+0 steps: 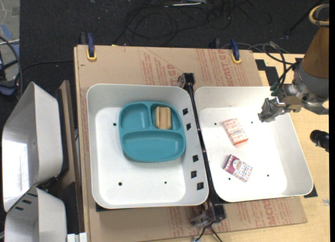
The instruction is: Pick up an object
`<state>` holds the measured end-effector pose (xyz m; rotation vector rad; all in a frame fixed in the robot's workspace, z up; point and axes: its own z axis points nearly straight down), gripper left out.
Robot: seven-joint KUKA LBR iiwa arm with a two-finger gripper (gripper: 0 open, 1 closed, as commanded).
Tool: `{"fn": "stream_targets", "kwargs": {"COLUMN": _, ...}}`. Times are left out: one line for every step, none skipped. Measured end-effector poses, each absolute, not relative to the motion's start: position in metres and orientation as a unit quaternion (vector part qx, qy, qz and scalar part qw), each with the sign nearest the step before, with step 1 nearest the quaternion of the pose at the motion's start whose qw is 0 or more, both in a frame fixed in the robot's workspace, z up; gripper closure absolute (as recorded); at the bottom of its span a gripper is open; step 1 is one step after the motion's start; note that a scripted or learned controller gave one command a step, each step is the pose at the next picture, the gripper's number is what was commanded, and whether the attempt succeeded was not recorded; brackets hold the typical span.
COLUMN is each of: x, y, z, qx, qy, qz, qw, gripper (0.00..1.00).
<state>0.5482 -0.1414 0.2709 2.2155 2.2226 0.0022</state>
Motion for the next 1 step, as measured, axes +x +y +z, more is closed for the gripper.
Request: {"fn": "stream_targets", "kwargs": {"x": 0.5370, "y": -0.0934, "z": 0.2734, "qx": 0.704, "qy": 0.710, "qz": 0.0004, "qw": -0.001, "gripper": 1.00}}
